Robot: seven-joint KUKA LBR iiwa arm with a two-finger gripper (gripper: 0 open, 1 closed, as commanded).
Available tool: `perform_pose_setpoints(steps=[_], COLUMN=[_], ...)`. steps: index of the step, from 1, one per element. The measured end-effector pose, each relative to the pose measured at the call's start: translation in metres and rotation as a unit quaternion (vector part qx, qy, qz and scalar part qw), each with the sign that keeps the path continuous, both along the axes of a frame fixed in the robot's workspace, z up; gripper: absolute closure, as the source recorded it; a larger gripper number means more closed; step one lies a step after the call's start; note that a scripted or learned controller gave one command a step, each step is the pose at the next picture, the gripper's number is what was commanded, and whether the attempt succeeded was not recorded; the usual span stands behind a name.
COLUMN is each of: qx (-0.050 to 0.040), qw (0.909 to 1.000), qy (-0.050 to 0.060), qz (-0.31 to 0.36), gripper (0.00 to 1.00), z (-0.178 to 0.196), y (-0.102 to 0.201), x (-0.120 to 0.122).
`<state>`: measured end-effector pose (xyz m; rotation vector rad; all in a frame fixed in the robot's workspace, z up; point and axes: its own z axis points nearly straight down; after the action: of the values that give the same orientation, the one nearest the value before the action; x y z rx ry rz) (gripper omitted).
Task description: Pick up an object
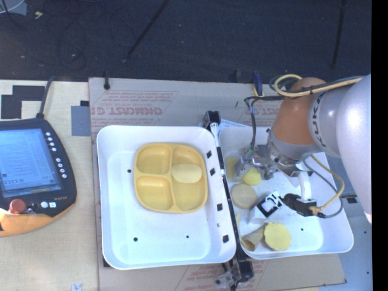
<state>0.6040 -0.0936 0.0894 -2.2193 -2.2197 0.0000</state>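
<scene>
The grey arm (339, 117) with its orange band is reaching in from the right over the far part of the right bin (339, 238). The left bin (121, 223) is carrying a yellow divided plate (159, 187), and a pale yellow oval piece (187, 173) is lying in the plate's far right compartment. The handheld control pendant (33, 168) is sitting on the bench at the far left. The gripper (257, 162) is hanging low in the right bin, just above a small yellow lump (251, 177); its grasp cannot be judged. A beige round disc (244, 195) is resting just near of that lump. A yellow round piece (278, 237) is lying at the near edge, touching a tan cone-shaped piece (254, 238). A small black-and-white item (268, 204) is lying between them.
</scene>
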Motion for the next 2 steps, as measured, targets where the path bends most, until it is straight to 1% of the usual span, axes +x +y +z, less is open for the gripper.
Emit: perform_pose_setpoints(steps=[1, 2], qx=[0.0002, 0.0009], qw=[1.0000, 1.0000], qy=[-0.002, -0.003], qz=[0.000, -0.001], gripper=[0.00, 1.00], z=[0.000, 0.012], y=[-0.012, -0.012], x=[0.003, 0.004])
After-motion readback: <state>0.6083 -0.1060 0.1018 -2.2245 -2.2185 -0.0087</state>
